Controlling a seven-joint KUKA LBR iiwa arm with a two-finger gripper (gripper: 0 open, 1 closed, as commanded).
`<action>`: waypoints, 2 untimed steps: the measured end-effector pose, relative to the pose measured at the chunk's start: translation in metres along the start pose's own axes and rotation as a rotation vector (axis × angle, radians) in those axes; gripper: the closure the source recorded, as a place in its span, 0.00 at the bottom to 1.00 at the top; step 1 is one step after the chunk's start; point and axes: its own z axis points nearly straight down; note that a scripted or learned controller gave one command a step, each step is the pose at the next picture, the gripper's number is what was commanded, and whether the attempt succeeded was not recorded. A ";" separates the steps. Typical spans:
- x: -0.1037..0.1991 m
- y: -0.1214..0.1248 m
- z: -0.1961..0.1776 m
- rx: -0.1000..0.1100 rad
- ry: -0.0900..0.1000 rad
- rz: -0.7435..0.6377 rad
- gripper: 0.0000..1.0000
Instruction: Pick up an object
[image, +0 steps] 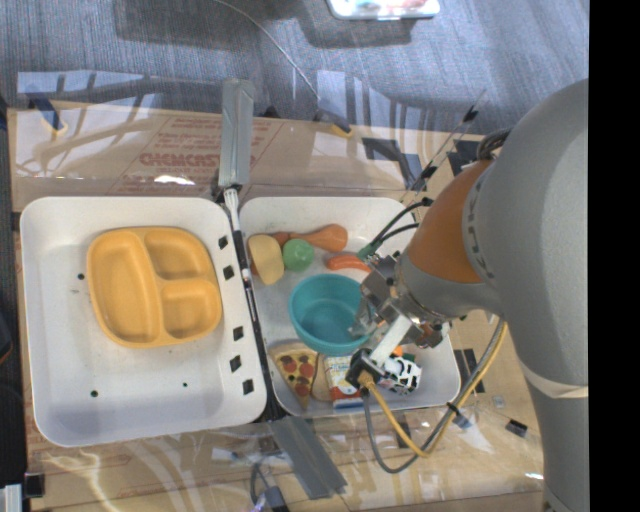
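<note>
In the right bin (300, 212) my gripper (366, 326) reaches down at the right rim of a teal bowl (322, 309). Behind the bowl lie a yellow potato-like piece (266, 257), a green ball (297, 255), an orange drumstick-shaped toy (322, 238) and a small orange-red piece (347, 263). In front of the bowl are a pizza slice (296, 367), a small carton (342, 380) and a black-and-white cow-patterned toy (404, 374) under the wrist. The arm's body hides the bin's right side.
The left bin (50, 330) holds a yellow divided tray (152, 284). A grey divider bar (234, 135) runs between the bins at the back. Cables (420, 440) hang off the wrist over the bin's front edge.
</note>
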 end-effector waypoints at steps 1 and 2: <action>-0.029 0.036 0.008 -0.005 0.001 0.134 1.00; 0.029 -0.010 -0.045 -0.004 0.002 0.480 1.00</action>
